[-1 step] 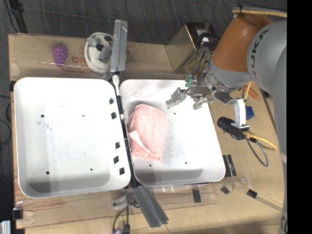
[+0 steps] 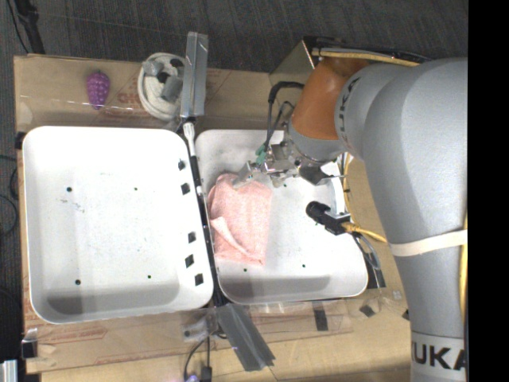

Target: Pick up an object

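Soft pink cloth [image 2: 238,217] lies in a smooth white plastic bin [image 2: 318,273].

A robotics lab test station: a grey KUKA arm [image 2: 413,181] with an orange band reaches over two shallow white bins [image 2: 48,213] set side by side on a brown cardboard-covered bench [image 2: 56,78], itself standing on dark carpet-like flooring. Metal brackets [image 2: 195,70] and clamps fix the bins along their shared edge, and loose cables [image 2: 12,189] trail at the bench's edges. A roll of white tape or cord [image 2: 159,82] and a small purple object [image 2: 98,87] lie on the cardboard behind the bins.
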You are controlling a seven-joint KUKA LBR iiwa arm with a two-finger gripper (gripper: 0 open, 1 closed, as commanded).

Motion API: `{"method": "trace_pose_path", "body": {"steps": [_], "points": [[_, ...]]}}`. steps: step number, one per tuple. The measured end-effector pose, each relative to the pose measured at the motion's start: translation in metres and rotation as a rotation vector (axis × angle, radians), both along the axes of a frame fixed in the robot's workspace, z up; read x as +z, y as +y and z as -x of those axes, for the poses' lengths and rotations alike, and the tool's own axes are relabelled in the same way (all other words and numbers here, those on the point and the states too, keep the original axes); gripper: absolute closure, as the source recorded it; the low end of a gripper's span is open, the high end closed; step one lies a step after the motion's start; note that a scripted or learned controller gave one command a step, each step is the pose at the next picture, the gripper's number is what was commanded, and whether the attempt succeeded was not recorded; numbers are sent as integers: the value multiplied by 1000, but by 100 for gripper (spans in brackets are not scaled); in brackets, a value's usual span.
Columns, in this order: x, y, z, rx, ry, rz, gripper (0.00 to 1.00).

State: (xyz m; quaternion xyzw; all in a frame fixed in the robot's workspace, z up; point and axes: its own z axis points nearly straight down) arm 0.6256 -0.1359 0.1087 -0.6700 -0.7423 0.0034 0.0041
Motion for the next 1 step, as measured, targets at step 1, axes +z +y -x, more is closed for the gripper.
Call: {"method": "trace_pose_path", "body": {"steps": [1], "points": [[-19, 30, 9, 171, -6, -2, 0]]}}
